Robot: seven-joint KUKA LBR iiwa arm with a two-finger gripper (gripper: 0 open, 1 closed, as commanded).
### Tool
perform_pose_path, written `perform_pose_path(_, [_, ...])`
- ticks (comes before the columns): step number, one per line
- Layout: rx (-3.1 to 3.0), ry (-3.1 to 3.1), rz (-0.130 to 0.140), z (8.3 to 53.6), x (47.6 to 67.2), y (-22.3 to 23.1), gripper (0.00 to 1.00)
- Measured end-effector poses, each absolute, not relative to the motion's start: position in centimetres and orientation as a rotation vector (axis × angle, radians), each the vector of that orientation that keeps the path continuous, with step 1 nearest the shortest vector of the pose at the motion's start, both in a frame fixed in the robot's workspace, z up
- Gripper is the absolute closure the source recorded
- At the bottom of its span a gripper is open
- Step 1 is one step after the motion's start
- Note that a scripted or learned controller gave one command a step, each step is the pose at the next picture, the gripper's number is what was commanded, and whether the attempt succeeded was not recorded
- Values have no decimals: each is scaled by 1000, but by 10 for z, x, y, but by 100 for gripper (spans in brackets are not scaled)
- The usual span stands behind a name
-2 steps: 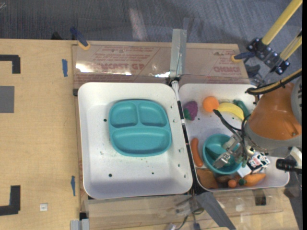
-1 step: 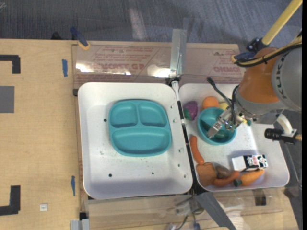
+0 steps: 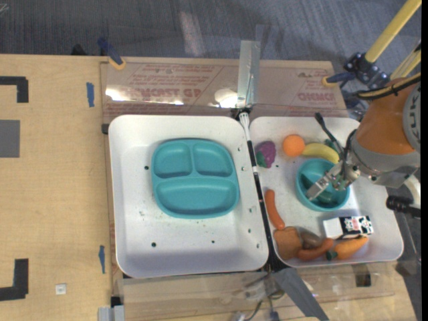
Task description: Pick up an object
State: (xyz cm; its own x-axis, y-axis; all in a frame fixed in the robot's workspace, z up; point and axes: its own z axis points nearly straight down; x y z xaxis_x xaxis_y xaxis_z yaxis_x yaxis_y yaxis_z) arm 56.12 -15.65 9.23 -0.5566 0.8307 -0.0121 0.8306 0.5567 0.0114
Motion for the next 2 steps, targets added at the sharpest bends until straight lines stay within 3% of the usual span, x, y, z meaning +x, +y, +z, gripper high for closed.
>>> perform_pose_path(1, [1491,2744,9,92,582,-125,0])
perform_pose_path(2, [1775,2580,4,92,619,-169,0])
